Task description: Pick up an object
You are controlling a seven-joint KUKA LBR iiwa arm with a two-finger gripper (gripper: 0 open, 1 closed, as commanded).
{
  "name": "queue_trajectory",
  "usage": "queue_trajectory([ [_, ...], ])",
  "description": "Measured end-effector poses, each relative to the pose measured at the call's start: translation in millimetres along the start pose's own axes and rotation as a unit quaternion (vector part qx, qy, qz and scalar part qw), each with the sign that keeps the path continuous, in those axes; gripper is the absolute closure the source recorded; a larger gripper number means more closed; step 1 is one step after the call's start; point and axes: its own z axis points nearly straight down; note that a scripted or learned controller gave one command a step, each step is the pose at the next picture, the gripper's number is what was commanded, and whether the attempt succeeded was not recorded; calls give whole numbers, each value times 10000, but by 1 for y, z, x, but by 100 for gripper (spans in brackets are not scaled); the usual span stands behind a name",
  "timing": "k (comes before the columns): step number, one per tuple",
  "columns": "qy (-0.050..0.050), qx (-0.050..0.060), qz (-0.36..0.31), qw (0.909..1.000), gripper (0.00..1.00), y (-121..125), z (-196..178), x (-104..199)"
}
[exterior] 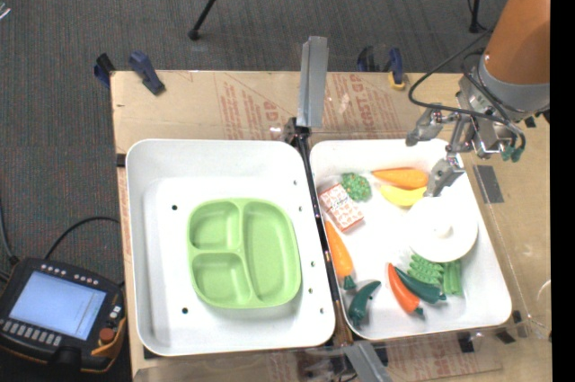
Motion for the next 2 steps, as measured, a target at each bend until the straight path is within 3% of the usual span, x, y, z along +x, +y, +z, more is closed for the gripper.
queue_trajectory([
  [1,75,-14,1033,9946,0,-13,167,34],
  [2,35,-7,1213,9926,0,15,187,99],
])
